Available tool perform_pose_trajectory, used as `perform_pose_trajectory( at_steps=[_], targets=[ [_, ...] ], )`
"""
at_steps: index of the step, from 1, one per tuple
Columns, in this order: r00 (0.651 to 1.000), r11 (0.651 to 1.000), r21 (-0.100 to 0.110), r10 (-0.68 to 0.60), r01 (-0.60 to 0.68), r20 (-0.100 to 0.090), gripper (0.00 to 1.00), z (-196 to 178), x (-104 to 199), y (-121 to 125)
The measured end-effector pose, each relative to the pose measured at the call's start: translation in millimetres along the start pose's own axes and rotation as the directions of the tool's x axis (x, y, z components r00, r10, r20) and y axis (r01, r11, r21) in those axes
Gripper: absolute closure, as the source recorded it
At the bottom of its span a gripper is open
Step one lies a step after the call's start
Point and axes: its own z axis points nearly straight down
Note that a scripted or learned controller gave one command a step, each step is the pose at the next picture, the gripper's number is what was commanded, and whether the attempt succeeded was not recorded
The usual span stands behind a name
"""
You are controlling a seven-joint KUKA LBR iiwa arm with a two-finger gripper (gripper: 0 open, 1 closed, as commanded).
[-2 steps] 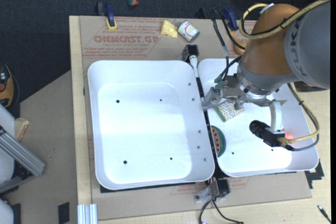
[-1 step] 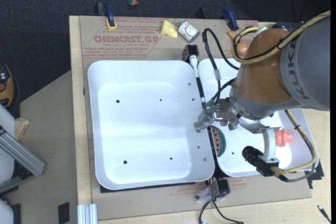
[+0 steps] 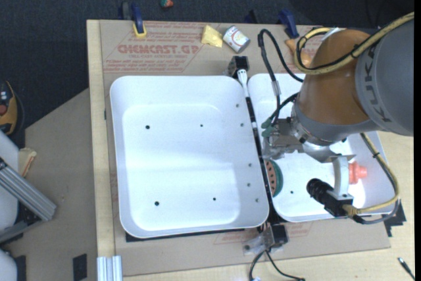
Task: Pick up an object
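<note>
We see the arm [image 3: 342, 89] low over the right bin [image 3: 289, 204] at the frame's lower right. Our end effector [image 3: 273, 141] sits beside a round green object [image 3: 275, 179]; its state we cannot tell. An orange-capped bottle [image 3: 356, 174] lies nearby. Nothing looks lifted yet.

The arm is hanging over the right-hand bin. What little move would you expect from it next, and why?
Probably a short drop straight down. The arm hangs low over the right bin, and its gripper sits by the bin's left wall, just above a round green and brown object. An orange and white item lies further right. I cannot see anything held.
</note>
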Motion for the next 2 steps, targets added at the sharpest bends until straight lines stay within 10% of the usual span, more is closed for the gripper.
perform_pose_trajectory(
  at_steps=[1, 2],
  targets=[
    [1.000, 1.000, -0.006, 0.000, 0.000, 0.002, 1.00, -44, -17, 15],
    [1.000, 1.000, -0.021, -0.009, 0.008, -0.004, 1.00, -241, 35, 8]
  ],
)
